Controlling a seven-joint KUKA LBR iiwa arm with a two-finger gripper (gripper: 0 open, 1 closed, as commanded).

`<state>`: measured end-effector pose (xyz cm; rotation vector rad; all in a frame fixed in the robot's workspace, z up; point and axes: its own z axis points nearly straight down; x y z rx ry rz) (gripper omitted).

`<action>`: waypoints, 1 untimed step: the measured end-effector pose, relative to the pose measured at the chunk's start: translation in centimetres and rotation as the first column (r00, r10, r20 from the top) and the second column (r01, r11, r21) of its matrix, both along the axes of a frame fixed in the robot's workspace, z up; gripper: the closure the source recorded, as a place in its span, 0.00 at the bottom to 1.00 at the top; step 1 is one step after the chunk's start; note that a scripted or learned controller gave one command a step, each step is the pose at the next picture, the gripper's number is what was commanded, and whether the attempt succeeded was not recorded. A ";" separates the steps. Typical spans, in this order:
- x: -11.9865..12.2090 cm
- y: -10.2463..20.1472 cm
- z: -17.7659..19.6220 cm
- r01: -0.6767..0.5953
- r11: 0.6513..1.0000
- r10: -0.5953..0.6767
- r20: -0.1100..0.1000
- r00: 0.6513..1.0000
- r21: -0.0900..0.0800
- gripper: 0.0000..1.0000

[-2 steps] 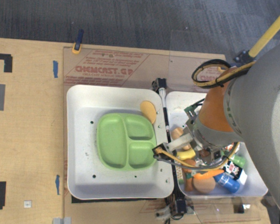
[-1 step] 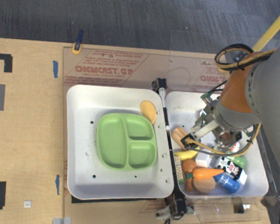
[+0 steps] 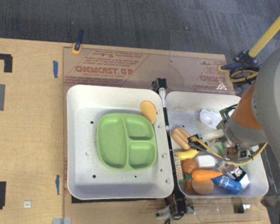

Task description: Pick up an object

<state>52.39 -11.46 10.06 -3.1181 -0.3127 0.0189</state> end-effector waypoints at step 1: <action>3.3 2.0 -1.2 -0.003 1.000 0.004 0.012 1.000 -0.010 0.00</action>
